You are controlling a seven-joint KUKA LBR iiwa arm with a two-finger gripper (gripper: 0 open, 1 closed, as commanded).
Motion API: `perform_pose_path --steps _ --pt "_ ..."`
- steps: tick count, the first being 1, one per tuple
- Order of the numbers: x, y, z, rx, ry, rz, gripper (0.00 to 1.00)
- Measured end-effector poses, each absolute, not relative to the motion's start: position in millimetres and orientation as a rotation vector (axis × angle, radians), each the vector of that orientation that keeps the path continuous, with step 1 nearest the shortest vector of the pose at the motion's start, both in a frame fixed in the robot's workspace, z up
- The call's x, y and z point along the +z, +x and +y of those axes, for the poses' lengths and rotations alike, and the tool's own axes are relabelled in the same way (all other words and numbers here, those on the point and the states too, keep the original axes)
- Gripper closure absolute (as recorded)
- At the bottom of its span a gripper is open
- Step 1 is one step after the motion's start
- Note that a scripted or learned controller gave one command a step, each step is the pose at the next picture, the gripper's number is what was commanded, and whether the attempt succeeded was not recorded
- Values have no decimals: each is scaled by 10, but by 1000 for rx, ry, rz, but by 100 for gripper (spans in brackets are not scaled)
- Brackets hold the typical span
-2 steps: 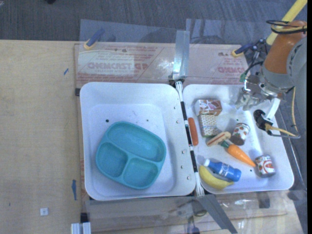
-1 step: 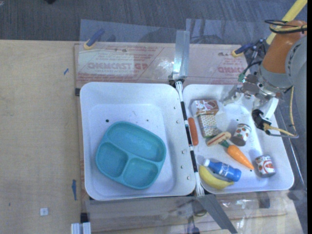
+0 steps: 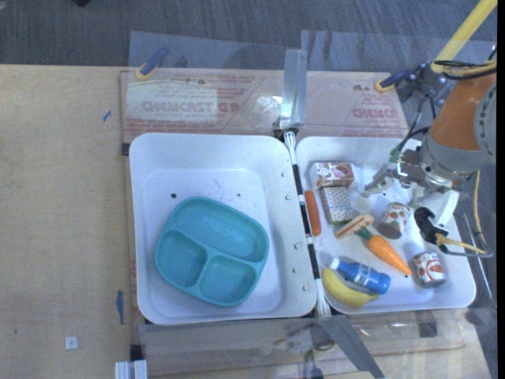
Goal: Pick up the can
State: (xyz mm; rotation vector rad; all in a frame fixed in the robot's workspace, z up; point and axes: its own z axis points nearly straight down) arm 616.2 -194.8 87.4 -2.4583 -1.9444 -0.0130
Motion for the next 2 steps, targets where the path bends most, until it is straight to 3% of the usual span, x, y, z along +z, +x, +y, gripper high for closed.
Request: perform_pose_path --steps 1,2 --pt "898 5763 -2003 -27 -2418 -1994 0" --pt "985 5751 -2056 -17 -2430 -1994 100"
